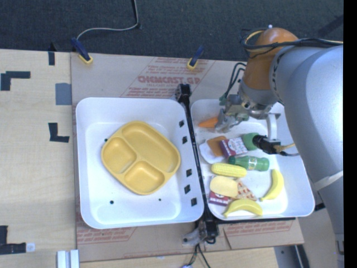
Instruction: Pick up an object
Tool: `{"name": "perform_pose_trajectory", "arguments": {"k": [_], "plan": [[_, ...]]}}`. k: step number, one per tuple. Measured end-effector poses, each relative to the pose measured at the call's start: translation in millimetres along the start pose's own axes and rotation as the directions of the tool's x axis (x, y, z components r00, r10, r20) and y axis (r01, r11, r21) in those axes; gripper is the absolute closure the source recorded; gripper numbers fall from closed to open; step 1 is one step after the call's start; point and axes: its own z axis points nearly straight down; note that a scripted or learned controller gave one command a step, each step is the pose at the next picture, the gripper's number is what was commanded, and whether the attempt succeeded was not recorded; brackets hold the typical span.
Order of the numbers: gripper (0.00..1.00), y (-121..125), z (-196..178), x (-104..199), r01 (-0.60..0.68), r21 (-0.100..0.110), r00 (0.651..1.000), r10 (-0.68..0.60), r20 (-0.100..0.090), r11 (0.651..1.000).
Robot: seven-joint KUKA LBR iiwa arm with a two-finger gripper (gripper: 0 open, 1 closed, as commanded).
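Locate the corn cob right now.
The corn cob lies in the right-hand bin, near its middle, just below the green bottle and above the yellow-and-red food pieces, left of the upright banana.

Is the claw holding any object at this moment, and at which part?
It cannot be told. The claw is low in the right bin, beside an orange piece, but nothing shows between its tips.
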Motion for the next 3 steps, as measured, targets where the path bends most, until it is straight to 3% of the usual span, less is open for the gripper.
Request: {"name": "perform_pose_trajectory", "arguments": {"k": [1,2,3], "plan": [[0.00,0.1,0.0,0.0,0.000,-0.001,1.000,0.000,0.000,1.000],[1.00,-0.6,-9.1,0.5,0.001,0.002,1.000,-0.001,-0.001,1.000],[0.00,-0.6,-9.1,0.4,0.001,0.001,1.000,-0.001,0.000,1.000]]}}
